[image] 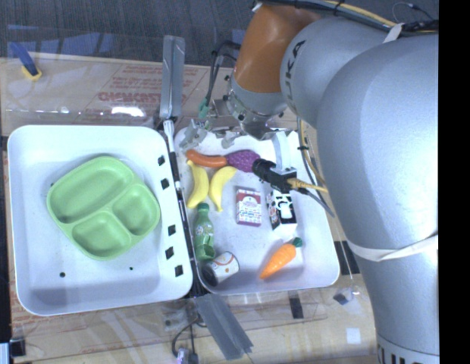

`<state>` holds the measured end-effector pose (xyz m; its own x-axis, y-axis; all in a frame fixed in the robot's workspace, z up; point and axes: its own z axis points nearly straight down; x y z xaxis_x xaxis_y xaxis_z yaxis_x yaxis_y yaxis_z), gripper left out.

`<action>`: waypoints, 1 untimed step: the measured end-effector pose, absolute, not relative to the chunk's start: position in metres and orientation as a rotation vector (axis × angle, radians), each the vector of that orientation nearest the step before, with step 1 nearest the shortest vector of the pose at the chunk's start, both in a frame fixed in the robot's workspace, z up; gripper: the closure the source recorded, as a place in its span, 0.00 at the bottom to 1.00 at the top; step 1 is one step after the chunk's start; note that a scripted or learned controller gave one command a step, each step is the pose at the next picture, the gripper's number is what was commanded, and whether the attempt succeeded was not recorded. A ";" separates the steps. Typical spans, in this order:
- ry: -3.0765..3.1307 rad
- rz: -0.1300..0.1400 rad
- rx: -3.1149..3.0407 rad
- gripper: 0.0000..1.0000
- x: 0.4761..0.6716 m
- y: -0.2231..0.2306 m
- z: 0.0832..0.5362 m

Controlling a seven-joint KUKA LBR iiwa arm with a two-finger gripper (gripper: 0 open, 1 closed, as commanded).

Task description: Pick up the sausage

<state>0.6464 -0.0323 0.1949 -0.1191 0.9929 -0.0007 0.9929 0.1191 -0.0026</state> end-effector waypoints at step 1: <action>-2.636 0.000 -1.712 0.00 0.657 -0.040 0.193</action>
